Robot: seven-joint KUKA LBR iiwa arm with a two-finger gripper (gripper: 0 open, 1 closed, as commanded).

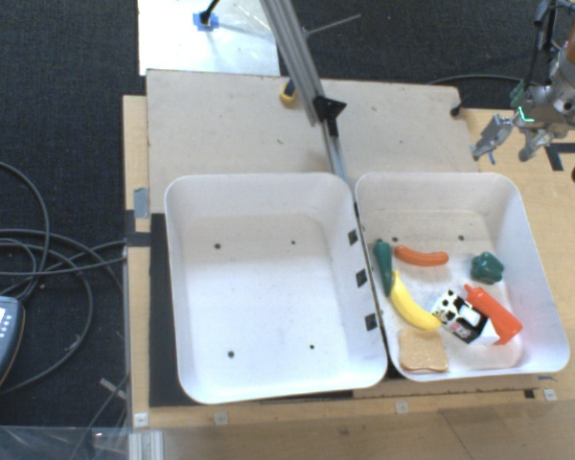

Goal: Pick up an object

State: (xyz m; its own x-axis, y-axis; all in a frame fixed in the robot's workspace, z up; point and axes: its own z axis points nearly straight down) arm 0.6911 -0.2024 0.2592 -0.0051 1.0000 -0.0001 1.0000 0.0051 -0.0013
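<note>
The end effector (514, 134) hangs up high, past the far right corner of the right bin (532, 226). Its two fingers are spread apart and there is nothing between them.

All the toys sit in the right bin. I count one of each: one yellow banana (410, 304), one green pepper (383, 264) touching the top of the banana, one orange hot dog (423, 255), one dark green lump (488, 266), one orange carrot (494, 315), one slice of toast (423, 351), and one black and white toy (460, 316) that I cannot name for sure. That makes seven. There are two bins, and the left bin (196, 199) holds no toy.

What could go wrong? I think the toys near the front are packed close. The carrot lies against the black and white toy, and the banana is just beside both that toy and the toast. The fingers could bump one toy while going for another, or pinch two together. The hot dog and the green lump lie more apart, so they look easier. The banana is round and smooth, so it might slip out.
</note>
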